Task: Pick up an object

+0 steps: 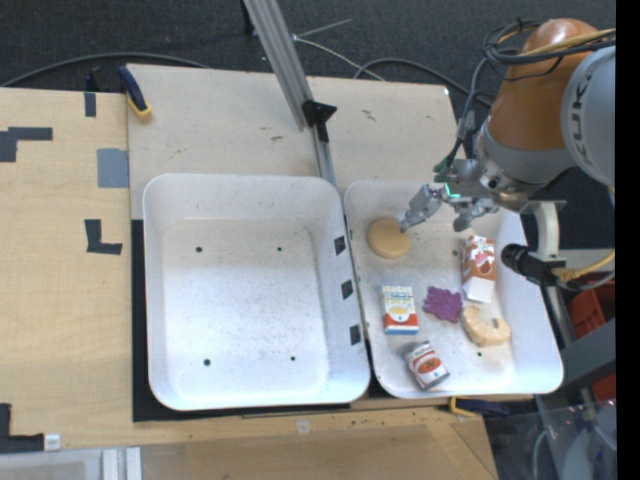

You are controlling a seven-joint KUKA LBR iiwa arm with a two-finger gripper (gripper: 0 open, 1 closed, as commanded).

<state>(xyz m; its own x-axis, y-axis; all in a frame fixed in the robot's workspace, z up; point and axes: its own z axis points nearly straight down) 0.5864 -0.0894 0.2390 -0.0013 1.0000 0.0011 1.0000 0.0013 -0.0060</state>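
A round tan bun (pixel 388 239) lies in the right bin (pixel 530 363) beneath the arm's pincer (pixel 413 218), its grip state unclear

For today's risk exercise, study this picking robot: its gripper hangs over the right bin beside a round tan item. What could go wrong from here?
1. The gripper sits at the edge of the round tan bun-like item, not centred, so closing may nudge it aside.
2. The smooth dome may slip out.
3. The white and red carton lies just below the wrist; a sideways move may knock it against the right bin wall.
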